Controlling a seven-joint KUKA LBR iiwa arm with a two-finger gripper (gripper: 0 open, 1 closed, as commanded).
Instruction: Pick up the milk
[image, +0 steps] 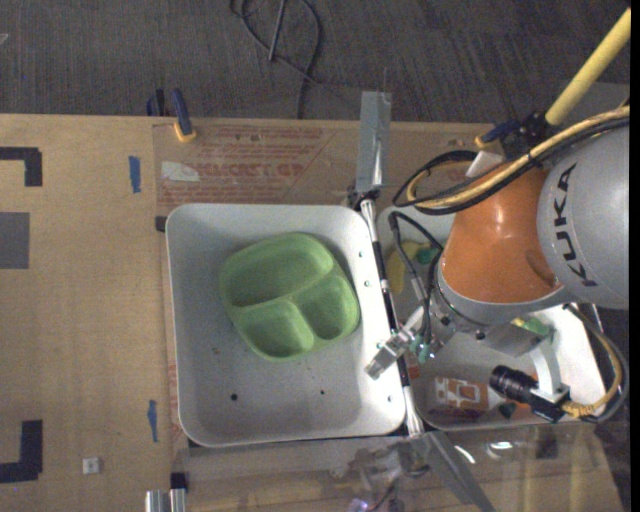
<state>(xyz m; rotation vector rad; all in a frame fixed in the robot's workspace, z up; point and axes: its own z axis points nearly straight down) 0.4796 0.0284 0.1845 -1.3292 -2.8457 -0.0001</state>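
The grey arm with its orange band (495, 250) hangs over the right bin (580, 330) and hides most of what lies in it. A white carton with orange print (458, 392), possibly the milk, lies at the front of that bin, just below the wrist. My gripper (418, 345) is low over the right bin's left side, close to the wall between the two bins and a little above the carton. Its tip is hidden by the wrist and cables. Nothing is visibly held.
A green divided plate (290, 295) lies in the left bin (200, 400). In the right bin, a yellow item (399, 270) and a teal one (427, 256) peek out by the arm, with a green item (535, 326) to the right. Yellow cables (500, 170) loop above.
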